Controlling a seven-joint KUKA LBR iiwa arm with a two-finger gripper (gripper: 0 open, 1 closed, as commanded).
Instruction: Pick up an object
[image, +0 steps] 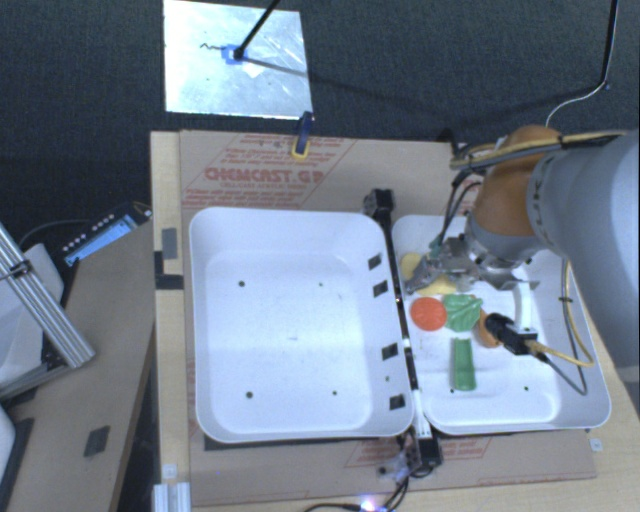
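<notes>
Brown cardboard (262, 172) reads roughly "CHEMCAST GP"; gripper (447, 272) state: cannot tell.

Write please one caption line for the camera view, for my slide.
The pincer hangs low over the right bin, near a yellow object, orange disc and green pieces.

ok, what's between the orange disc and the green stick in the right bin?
Camera view: bare white bin floor separates the orange disc from the green stick.

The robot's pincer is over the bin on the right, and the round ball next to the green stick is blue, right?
Not quite. The camera view shows the round ball is orange-red, not blue. The pincer is over the right bin, and the green stick lies near the ball.
</notes>
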